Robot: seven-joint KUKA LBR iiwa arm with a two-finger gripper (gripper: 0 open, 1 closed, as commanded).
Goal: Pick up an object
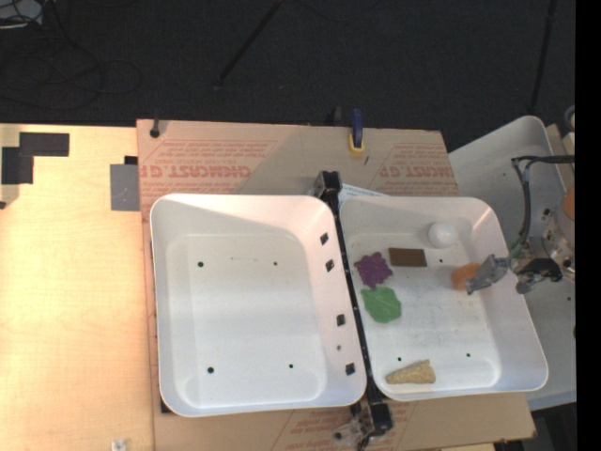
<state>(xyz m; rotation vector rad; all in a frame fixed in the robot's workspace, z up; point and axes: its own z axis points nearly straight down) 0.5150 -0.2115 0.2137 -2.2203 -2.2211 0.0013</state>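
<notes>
Camera view from above, looking down on two white bins side by side. Left bin [178,252] on the bench, right bin [507,365] next to it. Gripper [481,277] low over the right bin, near its right wall, coming in from the right edge. Metal and grey, pointing left. Too small and blurry to tell how wide apart its tips are. Orange lump [463,273] just beside the tip, maybe touching, hard to say. No clear sign of anything pinched. Brown block [408,257] further left, lying flat. White ball [441,234] above it, near the back wall. Purple toy [374,269] close to the middle wall, with green toy [381,304] just below it. Tan wedge [411,374] alone near the front wall, well apart from the gripper.
</notes>
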